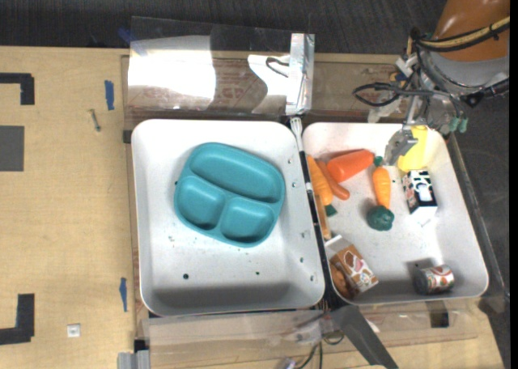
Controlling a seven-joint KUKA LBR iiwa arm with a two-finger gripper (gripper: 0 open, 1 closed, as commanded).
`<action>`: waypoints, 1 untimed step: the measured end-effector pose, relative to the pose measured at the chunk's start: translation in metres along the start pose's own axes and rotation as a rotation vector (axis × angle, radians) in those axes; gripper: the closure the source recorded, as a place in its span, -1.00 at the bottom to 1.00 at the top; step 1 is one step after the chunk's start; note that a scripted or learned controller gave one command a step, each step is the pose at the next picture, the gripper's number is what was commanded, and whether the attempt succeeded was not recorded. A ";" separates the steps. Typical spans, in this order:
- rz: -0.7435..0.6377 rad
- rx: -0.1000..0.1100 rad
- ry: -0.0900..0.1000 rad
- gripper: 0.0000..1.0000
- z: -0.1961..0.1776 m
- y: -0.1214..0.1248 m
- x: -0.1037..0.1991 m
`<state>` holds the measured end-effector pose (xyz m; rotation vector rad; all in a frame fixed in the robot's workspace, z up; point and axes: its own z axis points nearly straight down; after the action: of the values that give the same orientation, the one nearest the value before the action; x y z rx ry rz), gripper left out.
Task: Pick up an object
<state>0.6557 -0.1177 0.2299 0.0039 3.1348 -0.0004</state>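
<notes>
The grey arm with its orange band reaches in at the top right. Its gripper [407,141] hangs over the back right corner of the right bin [463,234]. It is right at a yellow object [416,149], and I cannot make out whether it touches it. Close by lie an orange carrot [350,163], a smaller carrot with a green top [380,188] and a black and white box [420,191].
The left bin [154,222] holds a teal divided plate [229,192]. In the right bin a long orange piece [321,183] lies along the left wall. A brown snack packet [354,271] and a small can [433,279] sit near the front. Cables hang by the wrist.
</notes>
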 end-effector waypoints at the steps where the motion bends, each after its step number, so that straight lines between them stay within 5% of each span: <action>1: 0.016 0.000 -0.001 -1.00 0.136 0.001 0.025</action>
<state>0.6318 -0.1170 0.0933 0.0283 3.1334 -0.0009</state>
